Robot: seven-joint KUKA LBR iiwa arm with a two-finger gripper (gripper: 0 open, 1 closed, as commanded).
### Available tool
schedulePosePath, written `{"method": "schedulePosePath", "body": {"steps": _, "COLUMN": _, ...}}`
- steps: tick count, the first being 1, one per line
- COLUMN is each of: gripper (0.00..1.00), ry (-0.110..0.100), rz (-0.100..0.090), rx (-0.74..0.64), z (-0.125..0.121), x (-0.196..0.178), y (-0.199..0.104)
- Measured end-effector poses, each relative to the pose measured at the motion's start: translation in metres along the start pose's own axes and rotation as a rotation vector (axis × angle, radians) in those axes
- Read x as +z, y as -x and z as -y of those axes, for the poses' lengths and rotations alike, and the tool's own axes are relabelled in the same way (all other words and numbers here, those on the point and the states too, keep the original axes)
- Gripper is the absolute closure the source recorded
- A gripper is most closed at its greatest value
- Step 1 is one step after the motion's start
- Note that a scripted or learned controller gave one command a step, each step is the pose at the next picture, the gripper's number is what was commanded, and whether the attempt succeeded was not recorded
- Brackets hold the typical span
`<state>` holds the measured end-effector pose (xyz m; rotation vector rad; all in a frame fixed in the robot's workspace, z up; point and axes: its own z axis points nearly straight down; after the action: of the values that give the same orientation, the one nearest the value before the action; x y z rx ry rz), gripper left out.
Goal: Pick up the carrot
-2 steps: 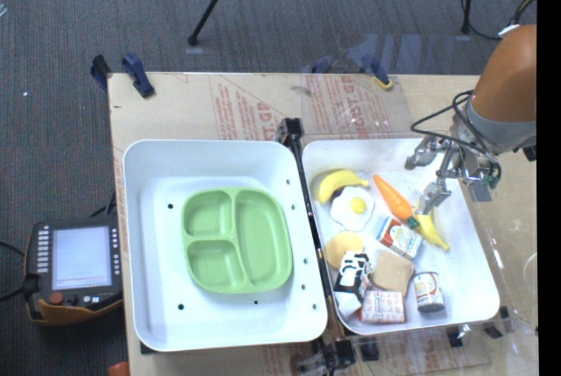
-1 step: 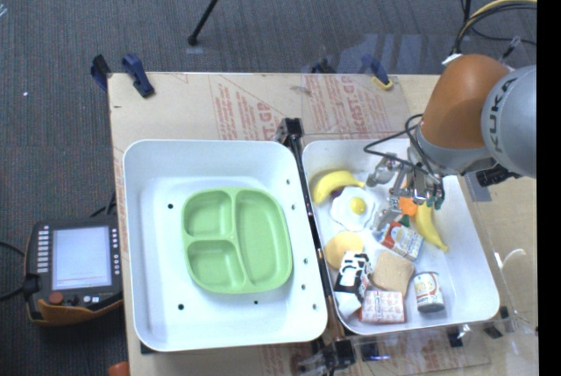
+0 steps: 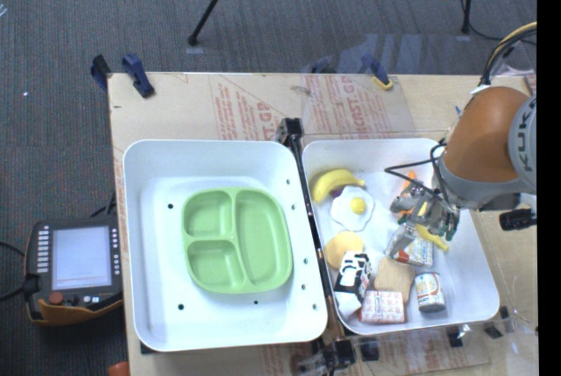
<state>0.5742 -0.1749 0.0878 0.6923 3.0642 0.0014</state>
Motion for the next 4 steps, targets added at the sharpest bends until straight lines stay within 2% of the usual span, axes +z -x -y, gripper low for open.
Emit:
{"method": "schedulePosePath", "body": {"steps": 1, "gripper": 0.0, "ry": 0.001, "rz": 0.005, "rx": 0.048, "z": -0.009, "x": -0.001, "y": 0.058}}
{"method": "schedulePosePath", "body": {"steps": 2, "gripper": 1.0, "ry": 0.002, "rz": 0.008, "rx": 0.04, "z": -0.013, "x": -0.013, "y": 0.059}}
{"method": "schedulePosePath", "body": {"steps": 3, "gripper": 1.0, "ry": 0.003, "rz": 0.015, "rx": 0.176, "z": 0.004, "x": -0.124, "y": 0.052}}
{"method": "schedulePosePath", "body": {"steps": 4, "gripper": 1.0, "ry": 0.0, "rz": -0.005, "rx": -0.082, "z": 0.002, "x": -0.014, "y": -0.007}}
